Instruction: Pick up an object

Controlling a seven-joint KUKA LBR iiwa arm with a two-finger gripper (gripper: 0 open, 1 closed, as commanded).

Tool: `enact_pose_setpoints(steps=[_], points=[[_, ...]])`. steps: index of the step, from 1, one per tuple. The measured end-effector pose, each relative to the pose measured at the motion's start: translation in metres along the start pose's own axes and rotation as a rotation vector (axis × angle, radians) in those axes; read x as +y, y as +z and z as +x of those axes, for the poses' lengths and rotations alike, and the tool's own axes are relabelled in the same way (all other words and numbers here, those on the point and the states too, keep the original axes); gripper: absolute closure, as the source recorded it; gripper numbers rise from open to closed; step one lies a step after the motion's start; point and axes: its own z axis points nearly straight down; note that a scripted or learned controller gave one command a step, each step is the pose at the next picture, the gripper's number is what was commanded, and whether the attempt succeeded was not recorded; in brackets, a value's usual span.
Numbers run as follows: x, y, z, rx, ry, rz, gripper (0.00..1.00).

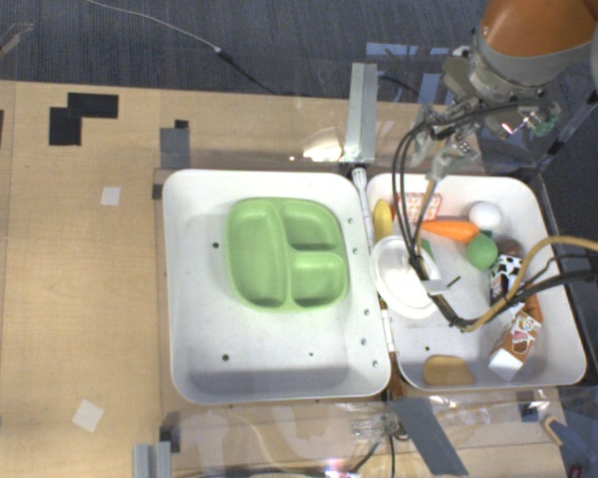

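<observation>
**Arm parked over the right bin, nothing picked yet**

Going left to right: the wooden worktop (70,267) has some black tape marks, then the left bin (199,366) with just a green divided tray (284,252) sitting in it. The right bin (558,361) has all the stuff: a banana (382,217) along its left wall, a white bowl (399,277), a carrot (448,230), a white ball (484,214), a green ball (481,251), a brown flat thing (448,369) near the front, and a small carton (515,345) tilted at the right. The gripper (448,152) hangs above the bin's back edge with cables trailing down. Honestly can't tell how it's set.
</observation>
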Motion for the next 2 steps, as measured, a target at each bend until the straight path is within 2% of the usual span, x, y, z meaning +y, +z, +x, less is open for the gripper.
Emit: enact_pose_setpoints(steps=[1, 2], points=[[-0.064, 0.055, 0.054, 0.013, -0.223, -0.008, 1.00], [-0.100, 0.105, 0.118, 0.011, -0.570, -0.009, 1.00]])
